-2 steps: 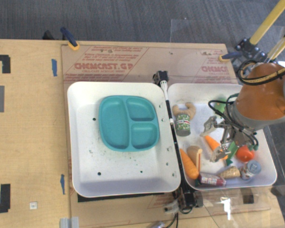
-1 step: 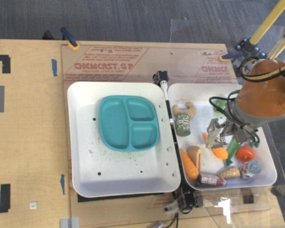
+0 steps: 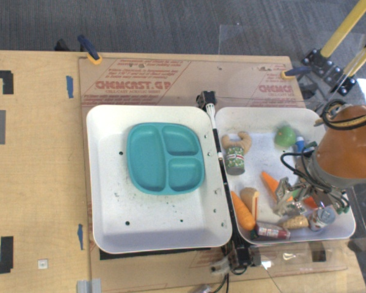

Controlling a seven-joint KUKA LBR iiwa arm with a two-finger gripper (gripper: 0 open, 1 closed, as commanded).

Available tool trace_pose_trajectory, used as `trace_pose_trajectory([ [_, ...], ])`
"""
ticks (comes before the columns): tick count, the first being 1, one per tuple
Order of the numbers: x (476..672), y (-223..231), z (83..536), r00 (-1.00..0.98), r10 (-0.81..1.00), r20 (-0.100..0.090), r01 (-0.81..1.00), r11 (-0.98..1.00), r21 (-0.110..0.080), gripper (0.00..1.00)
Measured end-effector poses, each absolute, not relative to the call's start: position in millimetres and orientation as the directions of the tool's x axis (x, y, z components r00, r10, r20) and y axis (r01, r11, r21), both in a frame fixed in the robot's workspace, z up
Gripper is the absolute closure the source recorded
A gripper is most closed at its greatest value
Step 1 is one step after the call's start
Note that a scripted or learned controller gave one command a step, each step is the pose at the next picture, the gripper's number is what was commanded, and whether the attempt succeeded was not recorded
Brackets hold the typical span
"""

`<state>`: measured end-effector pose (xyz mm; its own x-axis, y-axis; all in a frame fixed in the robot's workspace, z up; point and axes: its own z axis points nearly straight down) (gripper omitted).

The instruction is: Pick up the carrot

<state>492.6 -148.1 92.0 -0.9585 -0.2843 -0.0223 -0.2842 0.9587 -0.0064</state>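
Closest to the camera was the arm's orange band (image 3: 349, 144), high over the right side. Starting from the left, the left bin (image 3: 110, 224) held one teal plate (image 3: 166, 157) with three parts, and no food sat on it. The right bin (image 3: 262, 121) was crowded.

The carrot (image 3: 244, 211) lay by that bin's left wall, near the front, with its thin tip pointing toward the back. A tan lump (image 3: 250, 195) lay right against it. A small orange cone (image 3: 269, 180) sat a little to the right, and it could have been a carrot too. That made two orange things, but the long one looked most like the real carrot.

Also counted were one small can (image 3: 235, 159), one brown toy (image 3: 238, 141) behind it, one green ball (image 3: 285, 136), one little blue thing (image 3: 300, 144) and one dark bottle (image 3: 270, 231) at the front. The gripper (image 3: 293, 195) hung low among the clutter, just right of the small cone. It was too messy there to tell if it was open or closed, and nothing could be seen held in it.

To do the job well, the gripper would probably need to lift up, go left and toward the front, and come down over the carrot's fat middle. It should squeeze across the thin way and keep off the wall and the tan lump.
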Motion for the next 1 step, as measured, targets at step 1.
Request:
trace_pose_trajectory([
  [1, 571.8, -112.0, 91.8, -0.999, -0.026, -0.023, -0.026, 1.0, -0.001, 1.0],
])
